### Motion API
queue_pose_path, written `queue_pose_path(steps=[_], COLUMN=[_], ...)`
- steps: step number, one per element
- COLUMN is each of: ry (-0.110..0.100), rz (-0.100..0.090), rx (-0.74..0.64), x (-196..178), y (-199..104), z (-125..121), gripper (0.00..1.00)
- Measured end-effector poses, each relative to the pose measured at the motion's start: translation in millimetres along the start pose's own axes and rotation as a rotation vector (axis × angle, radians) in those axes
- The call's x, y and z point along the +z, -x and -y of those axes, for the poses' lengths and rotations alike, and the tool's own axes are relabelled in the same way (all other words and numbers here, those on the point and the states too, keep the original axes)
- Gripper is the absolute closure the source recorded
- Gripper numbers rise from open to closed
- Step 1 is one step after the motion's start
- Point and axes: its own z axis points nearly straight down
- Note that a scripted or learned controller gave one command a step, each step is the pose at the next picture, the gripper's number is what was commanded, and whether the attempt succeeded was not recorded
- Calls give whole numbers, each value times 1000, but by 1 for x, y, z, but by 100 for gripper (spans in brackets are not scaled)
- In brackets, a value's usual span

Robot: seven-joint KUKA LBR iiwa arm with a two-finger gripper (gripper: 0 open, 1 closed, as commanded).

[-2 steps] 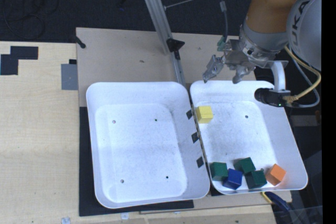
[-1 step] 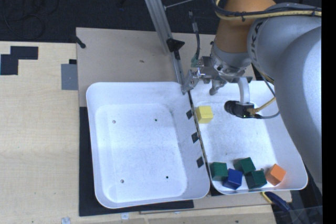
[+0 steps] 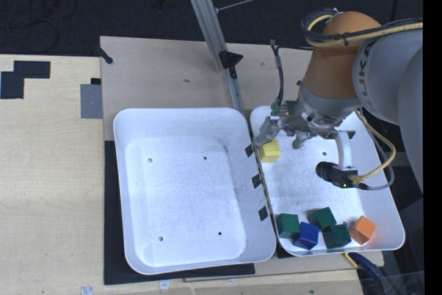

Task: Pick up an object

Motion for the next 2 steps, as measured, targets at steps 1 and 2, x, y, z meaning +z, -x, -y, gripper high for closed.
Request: queue_pose_path(steps=[1, 2], ry=[1, 8], rz=[-2, -1], rx=[1, -2], x=[0, 0], y=[-12, -21], z=[32, -15], gripper=[0, 0])
